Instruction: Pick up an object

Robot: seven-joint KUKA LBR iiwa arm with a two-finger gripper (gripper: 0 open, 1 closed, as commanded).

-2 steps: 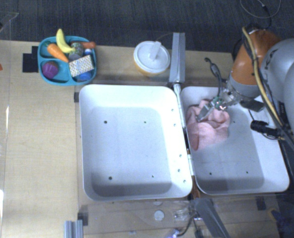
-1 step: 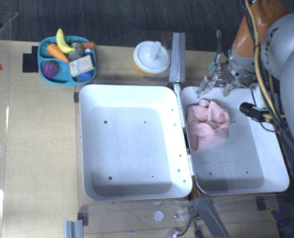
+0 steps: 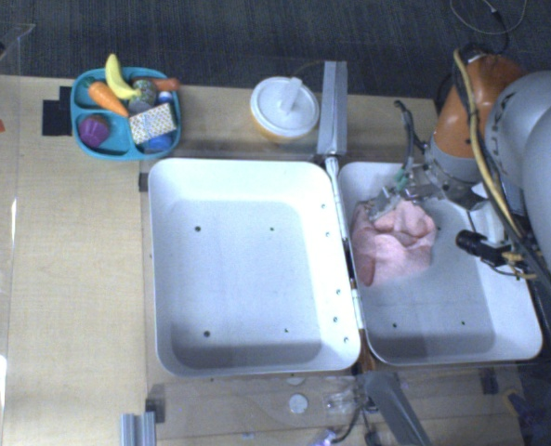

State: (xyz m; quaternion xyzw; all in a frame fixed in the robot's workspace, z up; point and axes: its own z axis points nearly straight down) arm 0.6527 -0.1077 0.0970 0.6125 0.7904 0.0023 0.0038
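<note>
Bench front edge (image 3: 71, 379): pale wood, lower left of the frame; small clear fittings lie along the bottom centre, too small to identify.
Left bin (image 3: 247, 356): shallow, white, square with rounded corners, centre of the frame; a few dark dots mark its floor.
Right bin (image 3: 442, 342): shallow, white, right of centre, set just beside the left bin, their rims meeting along a grey strip.
Pink cloth (image 3: 396, 240): soft crumpled item lying in the upper left part of the right bin, against its left wall; one fold trails down toward the lower left.
Gripper (image 3: 398, 193): low over the upper edge of the pink cloth, touching or almost touching it; whether the claw is apart, together or clamped on the cloth cannot be told.
Arm (image 3: 526, 156): grey, with an orange band, entering from the upper right; black and yellow cables run along it.
White lidded cup (image 3: 284, 108): round, upper centre, beyond the bins.
Blue tray (image 3: 117, 147): upper left, compartmented, holding toy foods, a yellow banana (image 3: 117, 77) and orange carrot (image 3: 106, 98) among them.
</note>
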